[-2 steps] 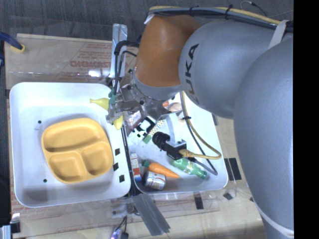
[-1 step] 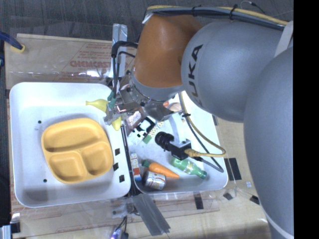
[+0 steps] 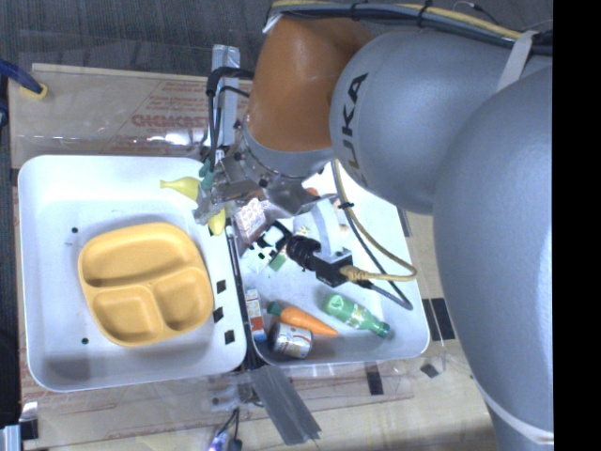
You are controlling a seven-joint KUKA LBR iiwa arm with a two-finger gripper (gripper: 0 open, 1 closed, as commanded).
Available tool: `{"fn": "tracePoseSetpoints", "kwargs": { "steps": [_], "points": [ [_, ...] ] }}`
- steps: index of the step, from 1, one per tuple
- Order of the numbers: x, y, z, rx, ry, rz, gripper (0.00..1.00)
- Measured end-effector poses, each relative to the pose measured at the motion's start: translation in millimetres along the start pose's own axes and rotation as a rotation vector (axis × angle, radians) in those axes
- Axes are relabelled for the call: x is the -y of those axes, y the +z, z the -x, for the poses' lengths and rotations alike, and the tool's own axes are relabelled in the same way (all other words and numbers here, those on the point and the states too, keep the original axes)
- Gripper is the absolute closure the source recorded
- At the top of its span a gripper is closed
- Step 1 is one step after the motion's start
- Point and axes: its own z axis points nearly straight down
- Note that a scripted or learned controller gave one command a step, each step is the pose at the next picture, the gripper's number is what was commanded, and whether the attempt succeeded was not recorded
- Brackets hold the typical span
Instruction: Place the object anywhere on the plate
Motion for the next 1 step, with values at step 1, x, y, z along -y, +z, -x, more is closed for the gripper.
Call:
{"fn": "tracePoseSetpoints", "kwargs": {
  "steps": [1],
  "points": [
    [2.0,26.3,12.3,-0.002,-0.221,-0.003,1.0]
  ]
}}
